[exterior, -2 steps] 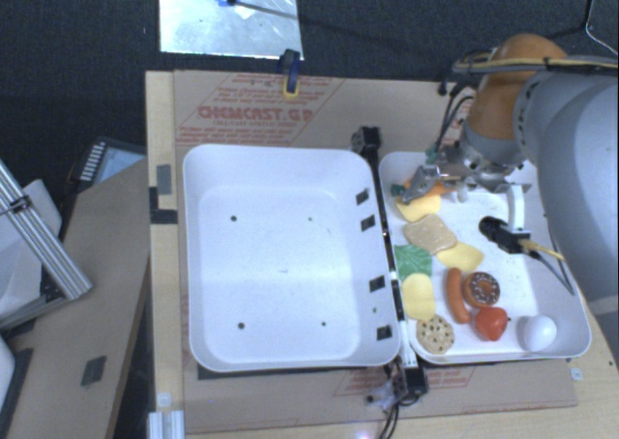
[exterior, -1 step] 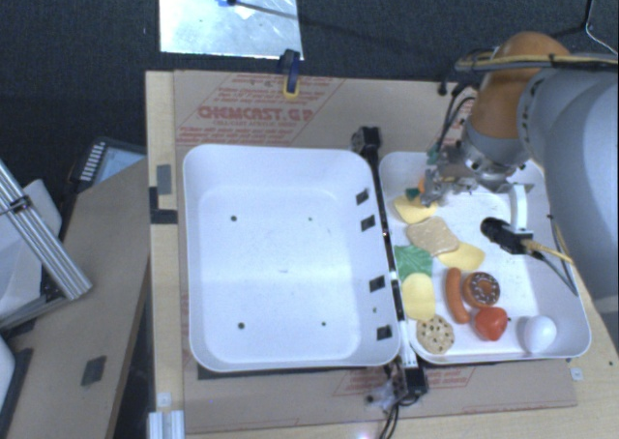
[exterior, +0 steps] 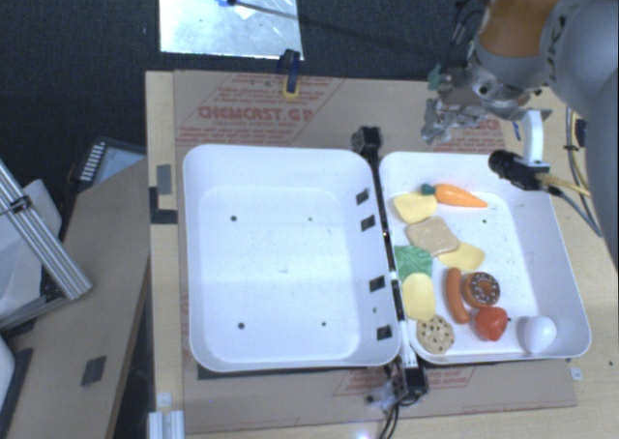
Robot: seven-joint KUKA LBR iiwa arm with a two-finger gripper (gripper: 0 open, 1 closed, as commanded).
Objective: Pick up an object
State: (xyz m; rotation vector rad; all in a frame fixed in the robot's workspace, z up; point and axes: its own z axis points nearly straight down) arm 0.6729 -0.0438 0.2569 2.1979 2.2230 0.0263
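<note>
The right bin (exterior: pixel 551 234) holds several toy foods: an orange carrot (exterior: pixel 459 196), a yellow piece (exterior: pixel 414 207), a slice of bread (exterior: pixel 431 235), a green leaf (exterior: pixel 413 259), a sausage (exterior: pixel 455 294), a chocolate donut (exterior: pixel 482 288), a red tomato (exterior: pixel 490 323), a cookie (exterior: pixel 435 335) and a white egg (exterior: pixel 535 333). My gripper (exterior: pixel 442 126) hangs above the bench just behind the right bin's far left corner, away from all the food. Nothing shows between its fingers.
The left bin (exterior: pixel 280 253) lies beside the right one, with black clips along the shared wall. A shiny metal sheet (exterior: pixel 230 2) lies at the back left. A black camera mount (exterior: pixel 517 171) sits over the right bin's far edge.
</note>
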